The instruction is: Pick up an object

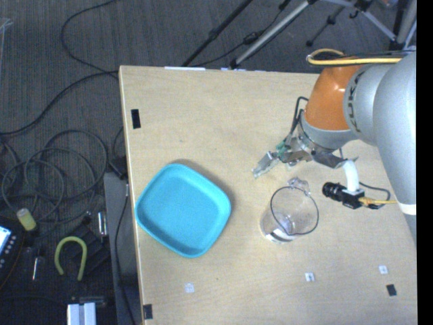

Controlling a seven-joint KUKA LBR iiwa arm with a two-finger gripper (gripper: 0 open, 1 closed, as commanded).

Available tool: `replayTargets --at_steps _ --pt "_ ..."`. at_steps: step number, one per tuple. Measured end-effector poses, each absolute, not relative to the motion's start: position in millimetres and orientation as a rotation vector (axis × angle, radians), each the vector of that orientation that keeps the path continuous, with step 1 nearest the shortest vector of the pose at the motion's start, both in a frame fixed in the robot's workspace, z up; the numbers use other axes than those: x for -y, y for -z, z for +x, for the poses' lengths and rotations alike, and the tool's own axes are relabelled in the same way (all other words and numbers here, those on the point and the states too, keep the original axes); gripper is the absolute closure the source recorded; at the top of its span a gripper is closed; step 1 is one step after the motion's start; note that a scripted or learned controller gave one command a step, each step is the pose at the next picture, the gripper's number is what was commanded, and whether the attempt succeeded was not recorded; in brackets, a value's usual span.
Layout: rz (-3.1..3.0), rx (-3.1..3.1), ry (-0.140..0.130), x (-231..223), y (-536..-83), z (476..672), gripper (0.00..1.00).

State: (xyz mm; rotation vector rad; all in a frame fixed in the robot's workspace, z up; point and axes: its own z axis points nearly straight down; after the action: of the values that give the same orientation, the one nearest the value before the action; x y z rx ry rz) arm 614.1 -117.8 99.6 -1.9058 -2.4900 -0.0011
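Note:
A clear glass cup (292,214) stands upright on the tan bench top, right of centre, with a small lip at its far rim. A shallow blue square plate (184,210) lies to its left. My gripper (269,162) hangs low over the bench just up and left of the cup, apart from its rim, pointing left. Nothing shows in it. The grey arm with its orange band (331,103) comes in from the right above the cup.
The tan bench top (203,120) stretches bare toward the back and left. A black plug with a yellow wire (345,195) hangs off the wrist, right of the cup. Cables and tools lie on the dark floor (54,181) past the bench's left edge.

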Motion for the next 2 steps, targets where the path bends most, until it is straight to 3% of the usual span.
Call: replayTargets --at_steps 1,2 --pt "-1.905 2.488 0.003 116.9 -107.9 613.9 1.0" --pt "-1.905 2.488 0.003 116.9 -107.8 613.9 0.0"
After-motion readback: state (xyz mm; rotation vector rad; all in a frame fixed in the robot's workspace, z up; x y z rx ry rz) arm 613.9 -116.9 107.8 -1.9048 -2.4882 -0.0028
